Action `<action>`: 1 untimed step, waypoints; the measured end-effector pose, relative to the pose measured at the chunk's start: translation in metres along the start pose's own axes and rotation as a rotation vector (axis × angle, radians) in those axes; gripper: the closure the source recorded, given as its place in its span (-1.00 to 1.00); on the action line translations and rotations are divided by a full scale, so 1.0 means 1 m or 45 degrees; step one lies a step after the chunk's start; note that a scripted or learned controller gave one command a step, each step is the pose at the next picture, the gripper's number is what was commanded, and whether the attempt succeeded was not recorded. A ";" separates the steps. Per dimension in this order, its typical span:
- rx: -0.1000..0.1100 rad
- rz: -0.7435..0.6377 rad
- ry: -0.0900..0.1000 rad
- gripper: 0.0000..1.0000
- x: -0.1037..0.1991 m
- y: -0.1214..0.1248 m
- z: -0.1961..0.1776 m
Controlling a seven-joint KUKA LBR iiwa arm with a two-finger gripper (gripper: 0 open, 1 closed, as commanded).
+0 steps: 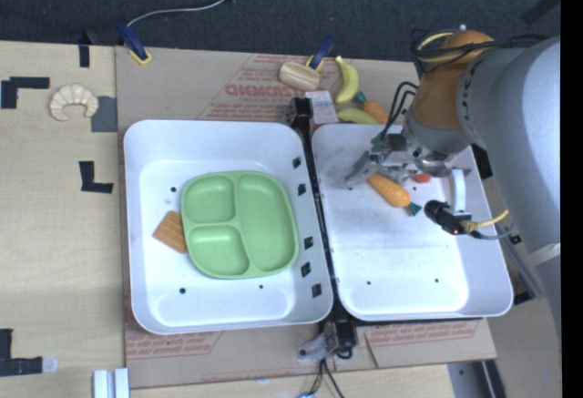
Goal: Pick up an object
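Gripper (393, 170) down low in right bin (401, 269), right beside carrot (390, 191). Cannot tell how wide the grip is, or whether carrot is held. Grey arm (510, 114) bent in from right.

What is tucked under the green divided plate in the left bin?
An orange-brown flat piece pokes out from under the green divided plate at its left edge. The plate covers the rest, so its full shape cannot be seen.
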State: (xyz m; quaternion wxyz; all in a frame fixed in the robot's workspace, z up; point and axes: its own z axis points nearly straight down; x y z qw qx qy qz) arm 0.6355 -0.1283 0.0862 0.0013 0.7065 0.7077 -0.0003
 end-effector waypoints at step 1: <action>-0.004 0.000 -0.003 1.00 -0.001 0.001 -0.011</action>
